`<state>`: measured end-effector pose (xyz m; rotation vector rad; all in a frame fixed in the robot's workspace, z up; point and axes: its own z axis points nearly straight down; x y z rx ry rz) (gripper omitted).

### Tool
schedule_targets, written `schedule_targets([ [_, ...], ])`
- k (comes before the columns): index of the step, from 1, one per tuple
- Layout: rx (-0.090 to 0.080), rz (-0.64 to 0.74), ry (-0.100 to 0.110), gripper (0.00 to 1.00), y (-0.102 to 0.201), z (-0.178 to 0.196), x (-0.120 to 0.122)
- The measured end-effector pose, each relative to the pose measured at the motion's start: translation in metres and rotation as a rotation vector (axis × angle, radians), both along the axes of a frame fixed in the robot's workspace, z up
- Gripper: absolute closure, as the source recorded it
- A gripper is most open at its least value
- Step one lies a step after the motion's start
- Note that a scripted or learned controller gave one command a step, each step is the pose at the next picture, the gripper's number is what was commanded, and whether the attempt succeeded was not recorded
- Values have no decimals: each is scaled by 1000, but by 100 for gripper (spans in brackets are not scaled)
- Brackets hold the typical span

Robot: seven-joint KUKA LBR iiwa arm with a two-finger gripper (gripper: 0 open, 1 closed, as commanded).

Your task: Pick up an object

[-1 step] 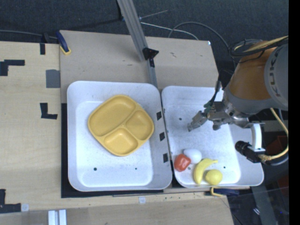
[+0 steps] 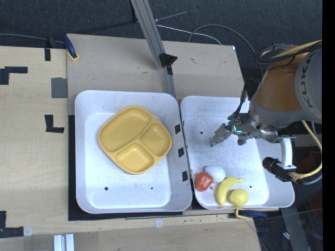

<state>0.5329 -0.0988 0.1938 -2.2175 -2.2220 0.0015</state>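
Bins are seen side by side on the bench. A yellow divided plate lies in the left bin. In the right bin, a red ball, a white egg-shaped piece, a banana and a lemon are bunched at the near edge. Well apart from them, the gripper is held over the bin's bare middle; nothing is seen between its fingers, and how wide they stand cannot be told.

A yellow divided plate is lying tilted in the left white bin, nearer its far wall.
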Motion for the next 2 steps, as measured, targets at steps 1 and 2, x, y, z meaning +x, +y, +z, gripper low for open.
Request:
schedule_targets([
  [1, 0, -1, 6, 0, 2, -60, -10],
  [2, -2, -1, -1, 0, 1, -105, -10],
])
